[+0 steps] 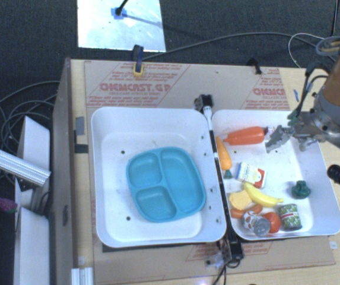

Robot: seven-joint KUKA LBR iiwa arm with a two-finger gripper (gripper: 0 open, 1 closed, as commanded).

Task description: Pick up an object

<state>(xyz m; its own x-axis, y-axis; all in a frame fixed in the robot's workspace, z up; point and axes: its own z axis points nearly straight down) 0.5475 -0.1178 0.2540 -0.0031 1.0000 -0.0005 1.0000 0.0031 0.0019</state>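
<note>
Camera view. Right bin (pixel 330 218): orange bottle (pixel 245 136), carrot (pixel 223 153), banana (pixel 262 196), small carton (pixel 250 174), can (pixel 291 216), green piece (pixel 301 189). Left bin (pixel 107 177): blue divided tray (pixel 166 183). Pincer (pixel 276 138): just beside the bottle's right end, nothing visibly between its fingers; spread cannot be told. Step: approach. Next, by judgement: centre over the bottle, descend, close.

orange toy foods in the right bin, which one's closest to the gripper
The long orange-red sausage-shaped toy at the bin's far end, just left of the gripper. The orange carrot lies by the divider, farther off; the remaining orange pieces sit at the near end.
</note>
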